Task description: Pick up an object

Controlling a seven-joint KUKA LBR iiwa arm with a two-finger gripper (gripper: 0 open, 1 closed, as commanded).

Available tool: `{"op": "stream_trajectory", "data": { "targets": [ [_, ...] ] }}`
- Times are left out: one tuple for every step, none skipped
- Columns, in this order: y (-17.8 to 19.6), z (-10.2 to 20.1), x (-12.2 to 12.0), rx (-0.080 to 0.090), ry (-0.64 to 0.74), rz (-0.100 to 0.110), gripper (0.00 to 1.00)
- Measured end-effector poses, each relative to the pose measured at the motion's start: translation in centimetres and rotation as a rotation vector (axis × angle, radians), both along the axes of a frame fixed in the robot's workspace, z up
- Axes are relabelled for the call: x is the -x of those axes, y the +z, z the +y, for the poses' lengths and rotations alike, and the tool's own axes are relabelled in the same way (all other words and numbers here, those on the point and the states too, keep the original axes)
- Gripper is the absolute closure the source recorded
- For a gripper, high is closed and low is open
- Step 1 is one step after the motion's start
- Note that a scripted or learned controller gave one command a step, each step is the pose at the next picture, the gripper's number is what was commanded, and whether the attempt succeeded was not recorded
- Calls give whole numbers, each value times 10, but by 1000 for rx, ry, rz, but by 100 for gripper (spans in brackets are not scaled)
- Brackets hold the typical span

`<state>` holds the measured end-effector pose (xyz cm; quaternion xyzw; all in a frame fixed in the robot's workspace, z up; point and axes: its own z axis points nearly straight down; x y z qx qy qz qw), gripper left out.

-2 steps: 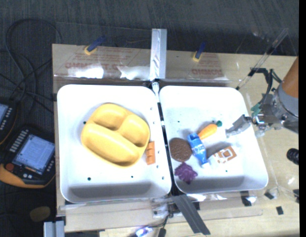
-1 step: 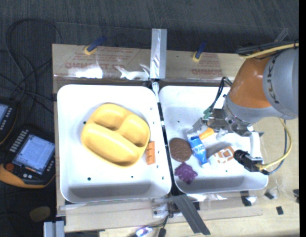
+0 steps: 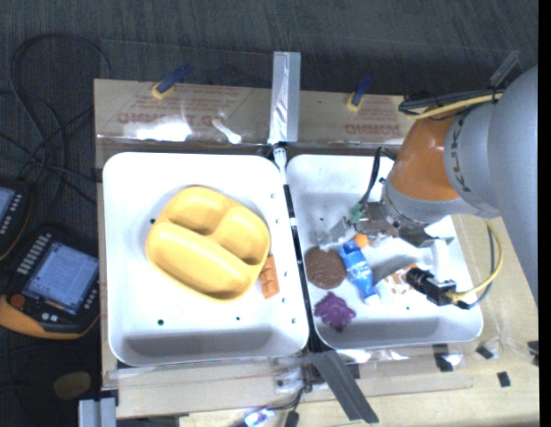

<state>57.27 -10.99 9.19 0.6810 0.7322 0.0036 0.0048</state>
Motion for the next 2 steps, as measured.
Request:
{"op": "stream_trajectory", "data": {
  "targets": [
    [9,0,-1,-1,-1,-3,100],
    [91,53,-33,0,-45,14,100]
  ]
}}
